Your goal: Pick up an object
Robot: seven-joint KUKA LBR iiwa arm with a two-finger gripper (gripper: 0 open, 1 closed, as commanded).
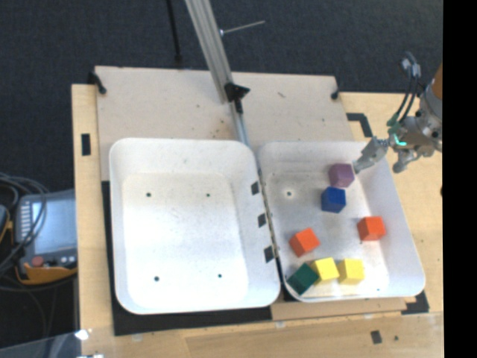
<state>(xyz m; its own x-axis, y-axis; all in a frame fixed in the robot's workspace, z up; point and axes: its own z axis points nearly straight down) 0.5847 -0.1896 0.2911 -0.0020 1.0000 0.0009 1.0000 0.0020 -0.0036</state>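
We see the hand spread open and holding nothing over the right bin's top right edge, just right of the purple block sitting in that bin.

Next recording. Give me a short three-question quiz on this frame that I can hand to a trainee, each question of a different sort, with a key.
1. True or false: the purple block lies in the right bin.
2. Multiple choice: which block lies nearest the gripper? A) the green block B) the purple block C) the blue block
3. Fill in: the two yellow blocks lie side by side near that bin's ____ edge in the camera view.

Key
1. True; all seven blocks, both orange blocks included, lie there.
2. B; the gripper is above the bin's upper right corner, beside the purple block.
3. Lower.
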